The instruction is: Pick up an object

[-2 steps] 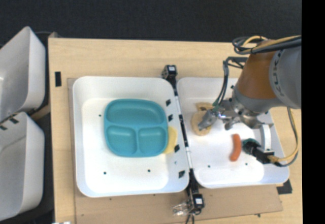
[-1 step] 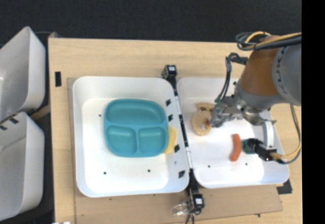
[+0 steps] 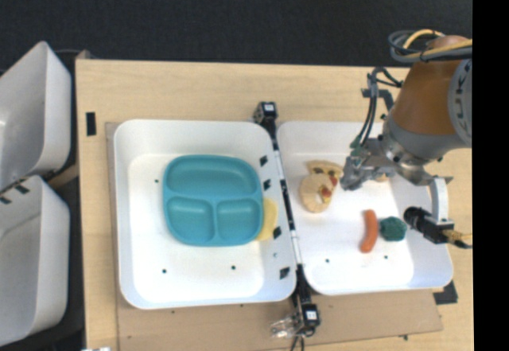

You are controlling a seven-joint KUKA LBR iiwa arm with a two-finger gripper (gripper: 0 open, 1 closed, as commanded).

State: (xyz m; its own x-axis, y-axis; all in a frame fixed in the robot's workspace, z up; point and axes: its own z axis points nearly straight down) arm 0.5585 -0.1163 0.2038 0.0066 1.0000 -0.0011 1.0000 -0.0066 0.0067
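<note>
In the right bin (image 3: 413, 270) lie three toys: a beige, bread-like piece with red spots (image 3: 318, 186), an orange sausage shape (image 3: 368, 231) and a small teal-green lump (image 3: 391, 228). My gripper (image 3: 355, 172) hangs low over this bin, just right of the beige piece and close to its upper edge. The sausage and the green lump sit apart from it, toward the front. Nothing shows held in the gripper.
The left bin (image 3: 143, 278) holds a teal divided plate (image 3: 213, 200) with a yellow piece (image 3: 270, 220) poking out from under its right edge. A ridge with black clips (image 3: 280, 182) separates the bins. The arm's orange band (image 3: 425, 103) rises at the right.
</note>
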